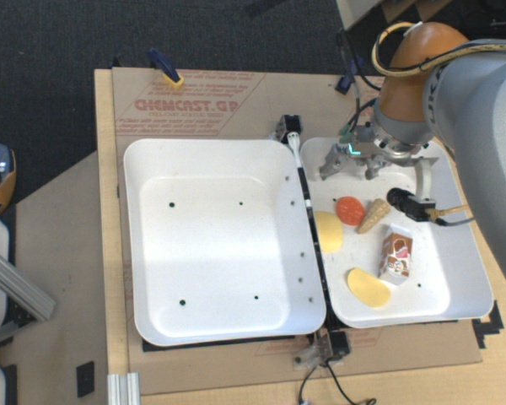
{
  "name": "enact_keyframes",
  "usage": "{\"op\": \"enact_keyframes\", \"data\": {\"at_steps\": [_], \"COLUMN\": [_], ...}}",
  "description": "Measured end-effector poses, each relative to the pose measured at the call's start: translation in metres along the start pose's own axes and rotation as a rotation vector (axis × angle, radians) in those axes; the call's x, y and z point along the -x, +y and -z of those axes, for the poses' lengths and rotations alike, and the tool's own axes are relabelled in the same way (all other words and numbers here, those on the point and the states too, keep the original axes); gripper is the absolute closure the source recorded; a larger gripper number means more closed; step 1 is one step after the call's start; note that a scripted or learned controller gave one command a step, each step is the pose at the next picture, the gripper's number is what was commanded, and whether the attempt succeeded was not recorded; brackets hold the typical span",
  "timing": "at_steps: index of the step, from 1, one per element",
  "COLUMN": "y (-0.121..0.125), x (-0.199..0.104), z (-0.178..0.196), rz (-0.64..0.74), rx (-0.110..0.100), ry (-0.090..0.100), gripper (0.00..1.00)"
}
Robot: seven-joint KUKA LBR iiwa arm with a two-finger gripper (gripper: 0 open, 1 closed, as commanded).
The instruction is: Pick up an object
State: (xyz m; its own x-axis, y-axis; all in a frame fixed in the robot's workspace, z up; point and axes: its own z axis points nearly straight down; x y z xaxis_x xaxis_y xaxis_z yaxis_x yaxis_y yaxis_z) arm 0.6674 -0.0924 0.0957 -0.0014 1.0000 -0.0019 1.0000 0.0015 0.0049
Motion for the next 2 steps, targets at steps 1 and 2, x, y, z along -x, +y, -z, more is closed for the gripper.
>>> {"op": "enact_keyframes", "data": {"at_steps": [1, 2], "y": [-0.029, -0.039], "x": [0.018, 0.006], "z": [-0.011, -0.011], "rz": [-0.004, -0.001], "rx": [-0.009, -0.008], "ry": [0.002, 0.002], "gripper": [0.0, 0.0]}}
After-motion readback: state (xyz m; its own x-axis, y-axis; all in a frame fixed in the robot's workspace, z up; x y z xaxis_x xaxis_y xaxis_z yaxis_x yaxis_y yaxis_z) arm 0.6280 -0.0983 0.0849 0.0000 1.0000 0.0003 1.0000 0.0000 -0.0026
